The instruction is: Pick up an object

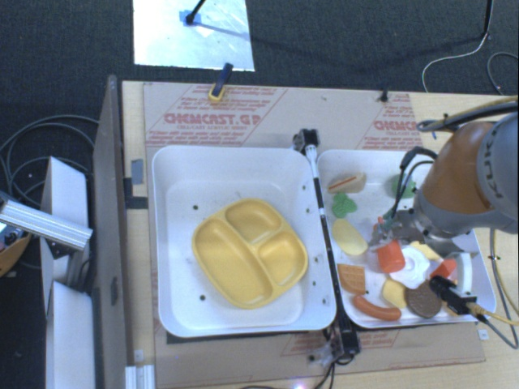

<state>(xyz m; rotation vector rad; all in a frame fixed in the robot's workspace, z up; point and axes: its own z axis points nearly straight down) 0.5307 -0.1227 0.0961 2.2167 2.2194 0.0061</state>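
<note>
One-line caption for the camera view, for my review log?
KUKA arm's hand low over toy food in the right bin, by an orange piece; yellow divided tray in left bin.

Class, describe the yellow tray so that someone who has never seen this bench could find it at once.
Start at the two white bins; take the left bin. The yellow tray lies in its middle, tilted. It is large, with three compartments, unlike the small toy foods crowding the right bin.

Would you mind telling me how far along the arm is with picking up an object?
Done: the grey arm with an orange band has reached over the right white bin, low among the toy food. In hand: nothing visibly lifted; its hand sits near the orange-red block, its grip unclear. Left: grasp and raise one item. The yellow divided tray lies in the left white bin.
</note>
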